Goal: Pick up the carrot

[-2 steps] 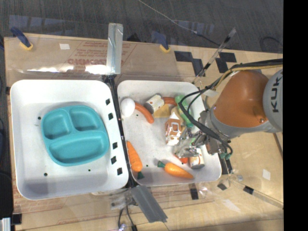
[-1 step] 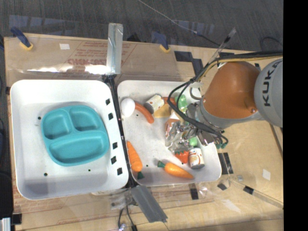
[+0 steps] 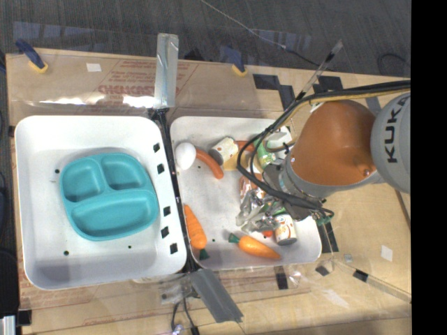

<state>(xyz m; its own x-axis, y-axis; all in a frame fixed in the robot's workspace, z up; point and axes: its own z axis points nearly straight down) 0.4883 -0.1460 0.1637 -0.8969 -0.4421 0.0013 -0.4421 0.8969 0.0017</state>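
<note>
A carrot [image 3: 258, 248] with a green top lies near the front wall of the right bin [image 3: 216, 201]. A second orange carrot-like piece [image 3: 195, 227] rests along that bin's left wall. My gripper [image 3: 253, 213] hangs low in the right bin under the orange wrist band, just above and behind the green-topped carrot. Nothing can be seen held in it, and the wrist hides part of the bin's right side.
The right bin also holds a white egg [image 3: 185, 155], a red-orange sausage [image 3: 209, 164], a small can [image 3: 285, 232] beside the gripper and a pale round item [image 3: 224, 148]. A teal divided plate [image 3: 108, 194] sits in the left bin [image 3: 35, 145].
</note>
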